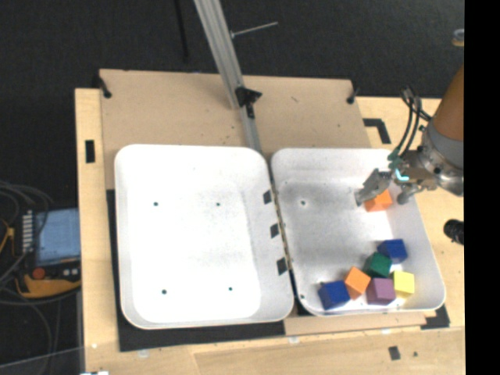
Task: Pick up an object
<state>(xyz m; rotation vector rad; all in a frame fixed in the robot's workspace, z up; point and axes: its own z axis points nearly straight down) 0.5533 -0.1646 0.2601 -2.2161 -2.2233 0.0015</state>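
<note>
The claw (pixel 388 187) is hanging over the right bin (pixel 328 225), fingers spread, with an orange block (pixel 380 202) sitting just below them. Farther below it, six blocks (pixel 371 278) are clustering. The left bin (pixel 195 233) is lying well off to its left.

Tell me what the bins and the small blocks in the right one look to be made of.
Bins: likely thin moulded plastic, matte white, with rounded corners and a shallow raised rim. Blocks, such as the blue one and yellow one: solid-coloured cubes with crisp edges and no shine, possibly painted wood or foam; the view cannot settle which. The orange block by the tool looks the same.
</note>
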